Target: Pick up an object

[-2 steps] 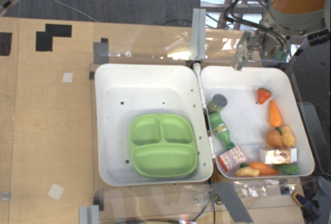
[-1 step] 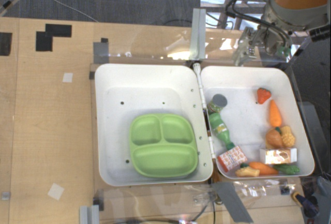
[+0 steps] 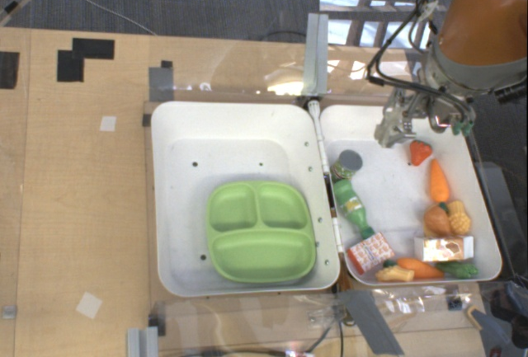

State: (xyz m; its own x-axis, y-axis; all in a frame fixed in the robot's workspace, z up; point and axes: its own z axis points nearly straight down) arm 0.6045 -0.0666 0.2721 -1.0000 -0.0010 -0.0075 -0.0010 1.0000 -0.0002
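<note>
1. The objects for picking lie in the right bin (image 3: pixel 388 182): a green bottle (image 3: pixel 350 204) with a grey cap lies along its left wall, a red strawberry-like piece (image 3: pixel 421 152) sits near the far right, and an orange carrot (image 3: pixel 439 180) lies just nearer than it.
2. Along the right side sit a round orange fruit (image 3: pixel 436 221) touching a yellow corn piece (image 3: pixel 459 218), with a small white box (image 3: pixel 446 248) just nearer.
3. At the near edge lie a red-and-white carton (image 3: pixel 370 251), a second carrot (image 3: pixel 419 269), a small yellow piece (image 3: pixel 389 273) and a green item (image 3: pixel 464 270), close together.
4. The pincer (image 3: pixel 394 131) hangs over the far part of the right bin, left of the strawberry-like piece, with nothing seen between its fingers; whether it is released or clenched cannot be told.
5. The arm (image 3: pixel 483 13) reaches in from the far right, its orange band above the wrist.
6. The left bin (image 3: pixel 177 149) holds a green divided plate (image 3: pixel 260 230) toward its near side.
7. Both bins rest side by side on the wooden bench (image 3: pixel 74 207).
</note>
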